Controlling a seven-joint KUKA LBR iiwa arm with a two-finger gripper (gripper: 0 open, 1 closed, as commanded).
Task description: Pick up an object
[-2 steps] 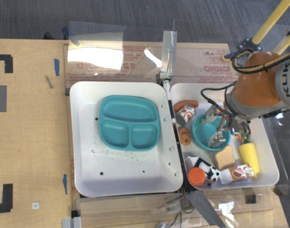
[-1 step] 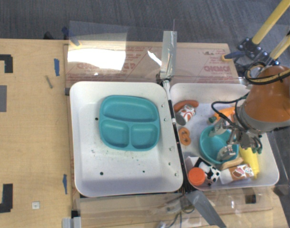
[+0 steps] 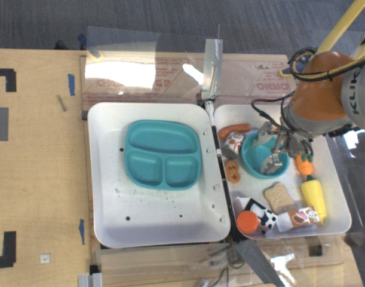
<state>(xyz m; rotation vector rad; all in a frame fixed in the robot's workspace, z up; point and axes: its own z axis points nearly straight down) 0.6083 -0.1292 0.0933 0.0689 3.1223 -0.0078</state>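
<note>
A: Where do we find the hand [image 3: 276,154]?

B: We see it low over the right bin [image 3: 337,178], above the teal bowl [image 3: 257,160] that sits near the bin's upper left. The arm [image 3: 319,94] comes in from the right with its orange band over the bin's far right corner.

A: Can we tell how wide the fingers stand, or whether they hold anything?

B: We cannot tell; the metal parts blur together over the bowl's right rim, and we see nothing clearly between them.

A: How crowded are the edges?

B: Along the wall by the divider we have a sausage [image 3: 235,128], a small can [image 3: 232,143] and an orange pretzel-like piece [image 3: 232,172], all close together. The near rim carries an orange-capped item [image 3: 248,221], a black-and-white toy [image 3: 264,217] and a small carton [image 3: 304,216]. A toast slice [image 3: 280,197] lies just inside them. A yellow corn-like piece [image 3: 313,198] and a carrot [image 3: 304,164] lie toward the right side.

A: And open room?

B: The right bin has bare floor along its right wall. In the left bin [image 3: 104,178] a teal divided plate [image 3: 163,154] sits centred, with white floor all round it.
</note>
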